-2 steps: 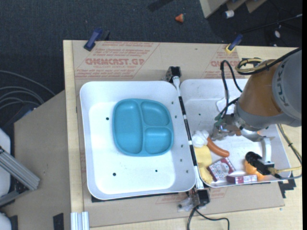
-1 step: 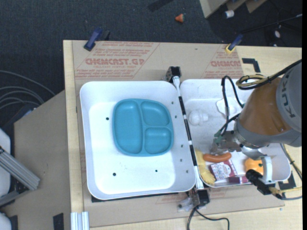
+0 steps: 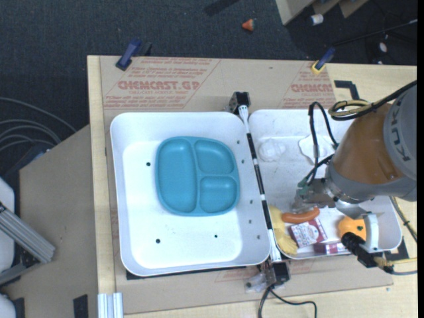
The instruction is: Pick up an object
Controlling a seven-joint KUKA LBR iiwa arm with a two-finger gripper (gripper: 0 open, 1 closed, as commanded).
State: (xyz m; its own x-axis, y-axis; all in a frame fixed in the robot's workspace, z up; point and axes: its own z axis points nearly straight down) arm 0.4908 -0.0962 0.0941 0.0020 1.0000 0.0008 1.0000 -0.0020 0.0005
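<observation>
The red sausage (image 3: pixel 301 215) lies just beneath the fingers (image 3: pixel 306 192) in the right-hand bin (image 3: pixel 281 177); their spread cannot be told.

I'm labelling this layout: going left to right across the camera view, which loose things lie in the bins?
blue divided plate → clear plastic piece → red sausage → orange-yellow item. The yellow piece and red packet overlap the sausage's span, so they are left out.

Wooden bench (image 3: pixel 99 191), left white bin (image 3: pixel 136 240), right white bin (image 3: pixel 281 121)
</observation>
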